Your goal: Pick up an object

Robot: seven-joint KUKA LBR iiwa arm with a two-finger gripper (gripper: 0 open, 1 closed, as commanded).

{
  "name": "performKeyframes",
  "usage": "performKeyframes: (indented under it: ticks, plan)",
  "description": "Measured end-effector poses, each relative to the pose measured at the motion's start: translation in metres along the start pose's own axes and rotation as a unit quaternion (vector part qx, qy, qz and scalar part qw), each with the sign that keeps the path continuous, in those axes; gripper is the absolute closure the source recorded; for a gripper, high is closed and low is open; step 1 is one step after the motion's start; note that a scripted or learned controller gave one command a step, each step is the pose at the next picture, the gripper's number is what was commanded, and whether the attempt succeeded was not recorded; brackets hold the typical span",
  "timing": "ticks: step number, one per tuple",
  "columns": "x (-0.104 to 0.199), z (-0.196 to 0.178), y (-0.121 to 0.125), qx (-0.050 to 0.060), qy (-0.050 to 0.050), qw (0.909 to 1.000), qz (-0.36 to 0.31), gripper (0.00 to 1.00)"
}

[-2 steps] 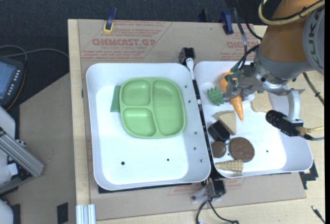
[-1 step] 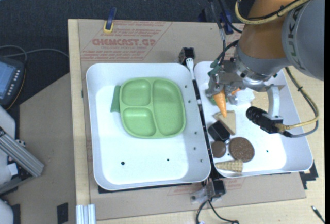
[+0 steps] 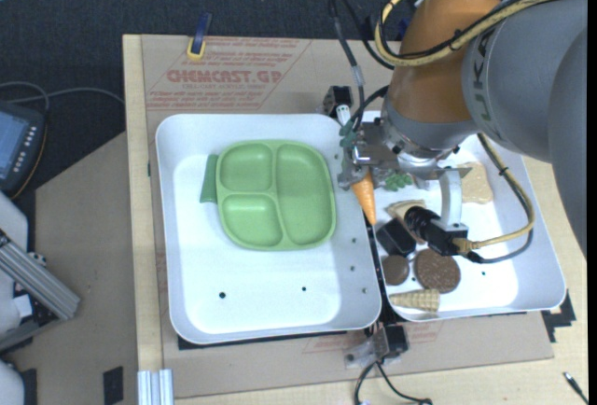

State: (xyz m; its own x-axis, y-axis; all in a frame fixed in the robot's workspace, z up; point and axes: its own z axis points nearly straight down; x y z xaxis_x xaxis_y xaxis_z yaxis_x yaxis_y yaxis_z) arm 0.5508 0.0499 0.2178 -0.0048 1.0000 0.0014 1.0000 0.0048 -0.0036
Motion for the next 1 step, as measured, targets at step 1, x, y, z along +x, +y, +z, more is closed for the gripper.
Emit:
performKeyframes:
  ticks: [1]
  plan:
    - [-0.0068, -0.0177, 0.0066, -0.003, -0.001, 1.0000, 0.002, 1.00]
